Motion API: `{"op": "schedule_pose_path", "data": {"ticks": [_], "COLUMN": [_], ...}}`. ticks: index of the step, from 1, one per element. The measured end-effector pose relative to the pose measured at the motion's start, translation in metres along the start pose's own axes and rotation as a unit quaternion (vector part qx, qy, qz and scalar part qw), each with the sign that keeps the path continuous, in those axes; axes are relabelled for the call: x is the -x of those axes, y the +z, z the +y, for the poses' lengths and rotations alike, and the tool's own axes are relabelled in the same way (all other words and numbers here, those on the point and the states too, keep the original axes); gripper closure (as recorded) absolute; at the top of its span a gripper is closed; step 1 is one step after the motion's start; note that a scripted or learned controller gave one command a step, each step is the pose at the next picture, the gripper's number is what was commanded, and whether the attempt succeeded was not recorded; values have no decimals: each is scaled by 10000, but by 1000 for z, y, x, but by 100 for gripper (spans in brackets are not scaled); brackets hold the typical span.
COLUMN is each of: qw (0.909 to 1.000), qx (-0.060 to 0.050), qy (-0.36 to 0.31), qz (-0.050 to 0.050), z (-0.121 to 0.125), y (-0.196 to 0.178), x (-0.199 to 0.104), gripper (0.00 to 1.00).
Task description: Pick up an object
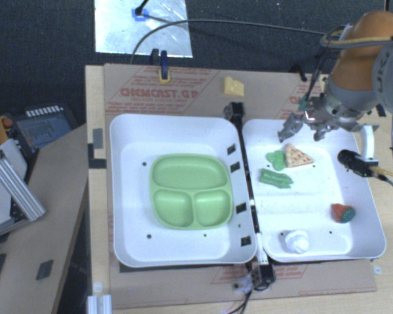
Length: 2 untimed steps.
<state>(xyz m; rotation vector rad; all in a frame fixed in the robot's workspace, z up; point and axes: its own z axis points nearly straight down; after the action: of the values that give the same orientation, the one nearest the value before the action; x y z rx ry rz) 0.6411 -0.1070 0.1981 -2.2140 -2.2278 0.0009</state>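
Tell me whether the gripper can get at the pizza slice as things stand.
Probably yes. The gripper hangs open just above the pizza slice, which lies flat in the right bin; only the green pieces crowd its left side.

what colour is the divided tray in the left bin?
Light green, plain with no pattern. The divided tray shows clearly in the camera view.

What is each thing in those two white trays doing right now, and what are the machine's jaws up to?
Gripper: jaws spread open, holding nothing, above the right bin's far end.
Green divided plate: flat in the left bin, nothing in its compartments.
Pizza slice toy: lying flat, right bin.
Green leafy toy: lying beside the pizza slice.
Green bean toy: lying flat.
Red strawberry toy: resting on its side.
White object: resting near the front wall.
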Motion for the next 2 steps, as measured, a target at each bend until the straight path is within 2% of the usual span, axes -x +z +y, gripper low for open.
{"op": "schedule_pose_path", "data": {"ticks": [2], "qw": [10000], "qx": [-4], "qy": [22], "qz": [1], "z": [-10], "y": [99], "x": [-12], "gripper": [0]}}
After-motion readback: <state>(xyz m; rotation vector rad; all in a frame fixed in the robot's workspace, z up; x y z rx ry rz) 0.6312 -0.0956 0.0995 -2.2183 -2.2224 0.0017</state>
